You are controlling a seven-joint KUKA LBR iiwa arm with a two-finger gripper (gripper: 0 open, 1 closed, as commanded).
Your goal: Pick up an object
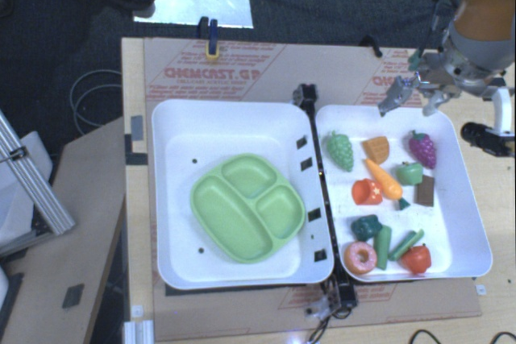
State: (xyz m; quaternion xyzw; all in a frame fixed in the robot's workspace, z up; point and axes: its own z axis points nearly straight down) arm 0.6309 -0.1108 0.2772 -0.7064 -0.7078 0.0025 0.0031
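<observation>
Overhead, fingers [415,97] spread, gripping nothing, above right bin's [472,197] far rim; purple grapes [422,147] nearby.

Two white bins side by side on a bench. Green divided plate [247,208] in the left bin [173,141]. Toy food in the right bin [468,209]: green grapes [339,150], purple grapes [422,147], carrot [381,179], donut [360,257], broccoli [366,227], tomato [416,258]. Gripper [413,95] above the right bin's far edge, fingers spread, nothing between them.
</observation>
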